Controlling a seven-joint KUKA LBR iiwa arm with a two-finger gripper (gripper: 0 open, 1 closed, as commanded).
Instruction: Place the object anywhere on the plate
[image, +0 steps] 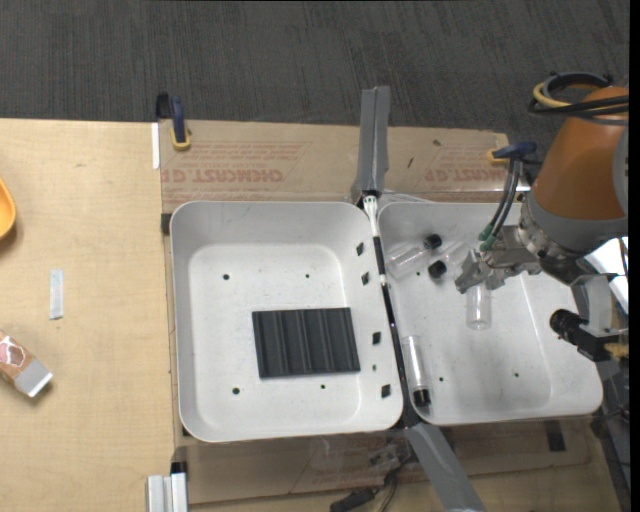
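My arm's (585, 165) reaching in over the right bin (560, 395), and the tool (478, 278) hangs over the middle of it, a bit twd the back edge. A small clear vial (479, 310) is right under the tool tip, touching it or nearly so. Can't tell if the tool is clenched on it or released, it's too small and see-thru.

Other stuff in the right bin: a clear tube w/ a black cap (413, 368) lying along the left wall, plus two little black bits (433, 243) and another clear piece (405, 260) nr the back left corner.

The plate (305, 341), dark and ribbed, lies flat in the middle of the left bin (200, 290), well apart from the vial.

Out on the worktop (90, 200) by its left edge there's an orange thing (5, 212), a grey strip (56, 295) and a small brown/grey block (22, 366).
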